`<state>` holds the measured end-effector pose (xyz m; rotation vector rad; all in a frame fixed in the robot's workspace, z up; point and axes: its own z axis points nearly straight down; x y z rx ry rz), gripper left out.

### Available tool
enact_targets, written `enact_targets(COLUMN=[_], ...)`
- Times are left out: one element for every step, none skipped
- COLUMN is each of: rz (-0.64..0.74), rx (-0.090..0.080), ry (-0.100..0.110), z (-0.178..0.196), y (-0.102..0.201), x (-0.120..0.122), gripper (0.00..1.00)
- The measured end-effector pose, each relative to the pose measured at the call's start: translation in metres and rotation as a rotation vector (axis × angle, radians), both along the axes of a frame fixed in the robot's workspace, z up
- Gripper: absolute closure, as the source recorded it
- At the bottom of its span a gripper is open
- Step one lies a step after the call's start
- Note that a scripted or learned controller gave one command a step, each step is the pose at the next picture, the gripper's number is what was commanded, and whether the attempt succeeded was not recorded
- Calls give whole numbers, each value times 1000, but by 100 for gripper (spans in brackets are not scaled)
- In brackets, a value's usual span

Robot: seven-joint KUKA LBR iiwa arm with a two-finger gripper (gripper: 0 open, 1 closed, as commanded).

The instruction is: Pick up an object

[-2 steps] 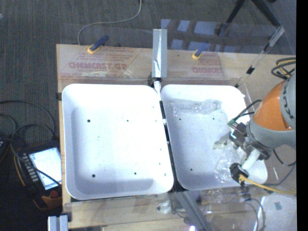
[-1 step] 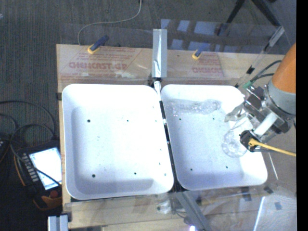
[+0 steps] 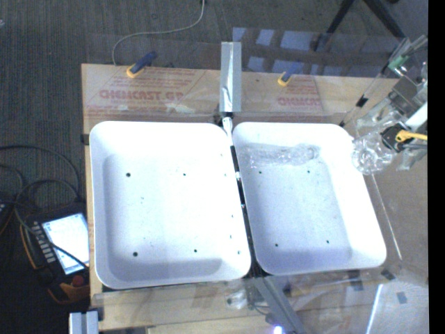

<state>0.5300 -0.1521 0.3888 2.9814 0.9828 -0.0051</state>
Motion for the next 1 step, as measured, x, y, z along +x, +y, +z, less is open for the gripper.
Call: enact_targets(rz=[-35], rx=[2], ry=[4], z=[-100], y=[-8], x=[-36], gripper=[100])
